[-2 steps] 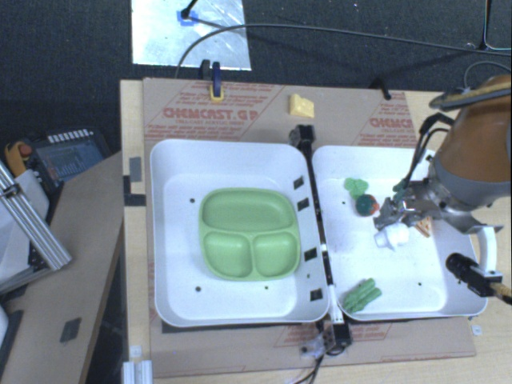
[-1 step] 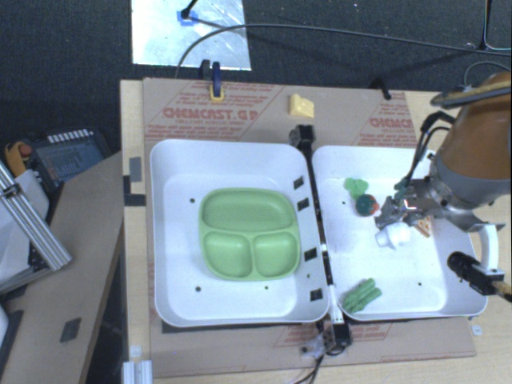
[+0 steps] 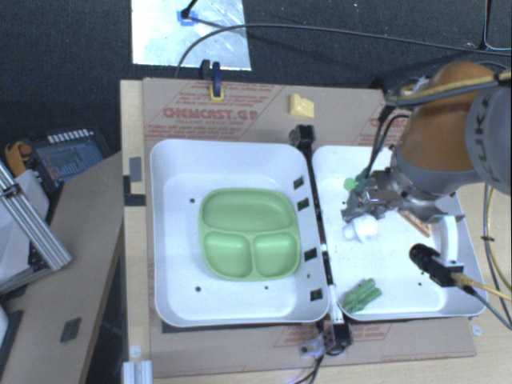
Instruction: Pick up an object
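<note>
White and small, a rounded object point(image 3: 364, 229) lies just below the claw point(image 3: 362, 205) in the right bin point(image 3: 384, 290); probably light and slippery, best pinched across its middle. Claw state: cannot tell.

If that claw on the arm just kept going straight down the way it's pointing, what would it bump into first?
Most likely the small white object in the right bin. The gripper sits just above it in the slanted view, so depth is uncertain; if it misses, it would meet the bin's white floor.
</note>
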Robot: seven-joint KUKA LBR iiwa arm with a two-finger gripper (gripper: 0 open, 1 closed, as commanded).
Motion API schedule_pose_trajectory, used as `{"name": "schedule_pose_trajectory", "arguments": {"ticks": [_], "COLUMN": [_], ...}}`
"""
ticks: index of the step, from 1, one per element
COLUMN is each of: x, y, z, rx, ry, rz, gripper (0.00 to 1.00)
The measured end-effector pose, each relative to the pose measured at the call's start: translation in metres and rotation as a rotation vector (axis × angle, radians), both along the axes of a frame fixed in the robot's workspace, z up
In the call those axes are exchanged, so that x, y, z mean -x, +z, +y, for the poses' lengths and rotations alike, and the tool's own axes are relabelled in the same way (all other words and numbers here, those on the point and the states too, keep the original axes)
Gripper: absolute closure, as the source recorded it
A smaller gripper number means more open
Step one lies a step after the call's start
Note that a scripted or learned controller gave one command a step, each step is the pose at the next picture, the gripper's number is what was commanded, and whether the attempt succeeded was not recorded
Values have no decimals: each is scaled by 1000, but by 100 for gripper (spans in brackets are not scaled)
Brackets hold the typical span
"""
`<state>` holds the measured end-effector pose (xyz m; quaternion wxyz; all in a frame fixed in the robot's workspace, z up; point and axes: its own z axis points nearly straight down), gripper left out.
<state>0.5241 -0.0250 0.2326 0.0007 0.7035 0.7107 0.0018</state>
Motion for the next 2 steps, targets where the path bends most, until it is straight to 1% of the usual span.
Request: {"name": "schedule_pose_trajectory", "arguments": {"ticks": [1,2], "x": [4,-6], "y": [5,-11], "z": [57,116], "rx": [0,0], "ry": [0,0], "rz": [1,2], "gripper": [100,100]}}
